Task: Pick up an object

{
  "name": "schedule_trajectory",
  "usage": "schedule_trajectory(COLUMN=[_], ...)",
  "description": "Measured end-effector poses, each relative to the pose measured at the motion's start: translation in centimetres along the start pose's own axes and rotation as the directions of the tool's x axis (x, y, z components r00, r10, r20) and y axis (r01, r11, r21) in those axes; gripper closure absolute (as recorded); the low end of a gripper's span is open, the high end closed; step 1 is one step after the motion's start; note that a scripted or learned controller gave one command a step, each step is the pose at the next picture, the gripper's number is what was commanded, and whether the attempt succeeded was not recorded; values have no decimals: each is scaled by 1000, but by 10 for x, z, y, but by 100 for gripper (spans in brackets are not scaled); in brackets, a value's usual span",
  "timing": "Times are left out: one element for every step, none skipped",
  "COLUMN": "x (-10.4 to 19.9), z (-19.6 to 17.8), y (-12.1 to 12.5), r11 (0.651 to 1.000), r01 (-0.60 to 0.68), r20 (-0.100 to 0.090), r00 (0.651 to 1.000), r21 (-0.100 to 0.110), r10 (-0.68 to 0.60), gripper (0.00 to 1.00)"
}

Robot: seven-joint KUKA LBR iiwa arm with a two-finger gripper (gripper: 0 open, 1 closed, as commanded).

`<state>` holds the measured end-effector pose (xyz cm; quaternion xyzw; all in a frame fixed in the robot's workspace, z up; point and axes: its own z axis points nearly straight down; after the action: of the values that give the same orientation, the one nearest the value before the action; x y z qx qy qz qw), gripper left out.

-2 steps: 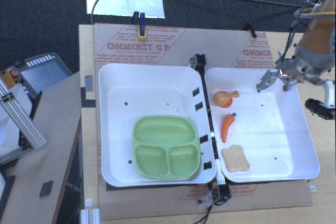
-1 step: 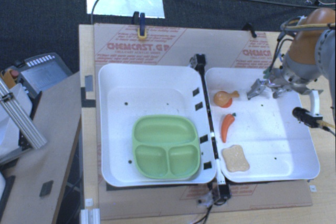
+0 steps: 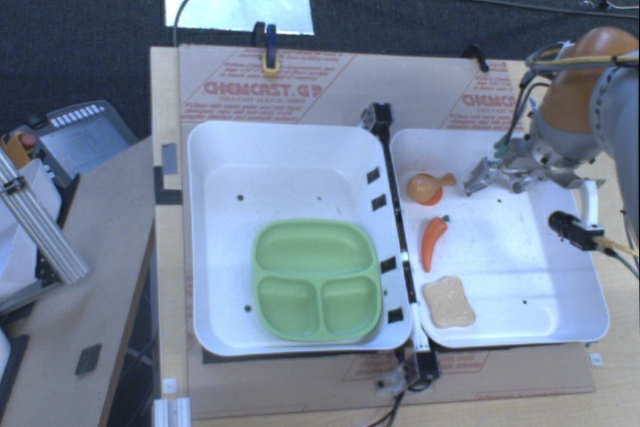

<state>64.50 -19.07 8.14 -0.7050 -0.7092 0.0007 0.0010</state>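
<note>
Fingers (image 3: 478, 181) apart, clamping nothing, just beside orange pear toy (image 3: 426, 187) in right bin (image 3: 590, 315). Likely light, smooth plastic; grip across round body.

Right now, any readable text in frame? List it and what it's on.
"CHEMCAST G P", red print on the board behind the left bin.
"CHEMCAST", a partly cut off repeat on the same board behind the right bin.
Smaller red lines above and below both: too blurred to read.
Grey device at left: markings too small to read.
</note>
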Motion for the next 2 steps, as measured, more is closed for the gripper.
schedule_trajectory(x=[0, -3], z=[-10, -53], y=[1, 7], r11=[1000, 1000], r01=[2, -1], r20=[0, 1], r00=[1000, 1000], r21=[-3, -6], r10=[-2, 1], gripper=[100, 100])
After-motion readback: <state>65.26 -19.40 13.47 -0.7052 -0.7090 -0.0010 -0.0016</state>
